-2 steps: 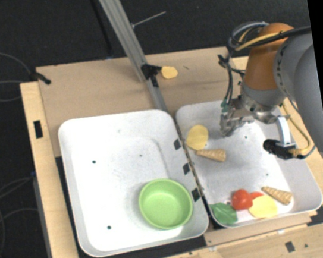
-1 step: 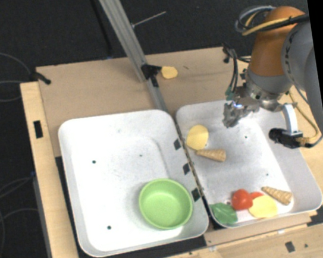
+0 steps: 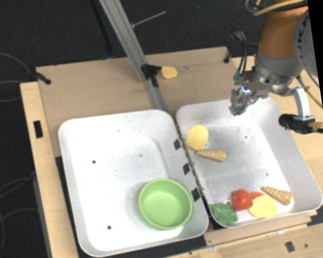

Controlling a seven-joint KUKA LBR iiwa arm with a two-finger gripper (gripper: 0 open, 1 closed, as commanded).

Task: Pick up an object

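The tool (image 3: 241,103) hangs over the right bin's (image 3: 286,155) far edge; whether it is open I cannot tell. Nearest lie a yellow ball (image 3: 197,137) and cone (image 3: 212,155), apparently touching, beside the left wall.

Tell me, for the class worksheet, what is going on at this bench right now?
A grey and orange robot arm reaches in from the right, its gripper over the far edge of the right bin, with nothing seen in it. That bin holds a yellow ball touching a cone, plus a cluster of toy foods at the near edge. A green bowl sits in the left bin.
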